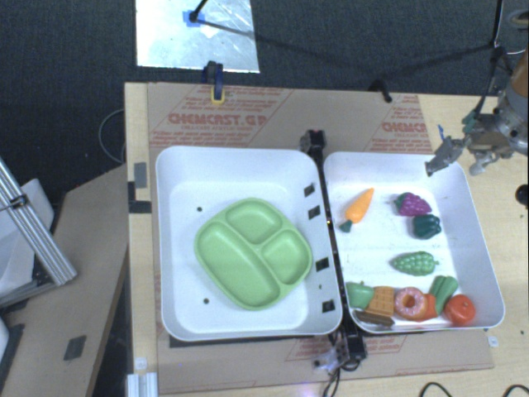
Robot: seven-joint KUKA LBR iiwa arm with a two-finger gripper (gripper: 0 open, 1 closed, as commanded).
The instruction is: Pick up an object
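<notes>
Nearest the camera, along the front wall of the right bin (488,281), sat a crowded row of toy food: a green piece (359,293) at the left end, a tan waffle-like piece (381,300) touching it, a pink-frosted doughnut (411,303) beside that, a green pepper (443,288) leaning just behind, and a red tomato (460,308) in the front right corner. A little farther back lay a light green bumpy piece (413,263) on its own on the bin floor. Beyond it were a dark green lump (426,227) and, touching its far side, a purple bunch of grapes (411,204). The orange carrot (359,207) lay tilted near the divider, well apart from the grapes.

In the left bin (178,222) rested a green divided plate (252,253), with nothing in its three compartments.

My gripper (459,157) hung above the far right corner of the right bin, over its rim rather than down among the toys. Two fingers (438,159) were splayed apart, so I was released, with nothing between them and touching none of the objects. The nearest things to me were the grapes and the dark green lump, both clearly lower and nearer the camera than my fingertips.

Farthest off, past the bench edge, a shiny silver sheet (197,21) lay on the dark floor.
</notes>
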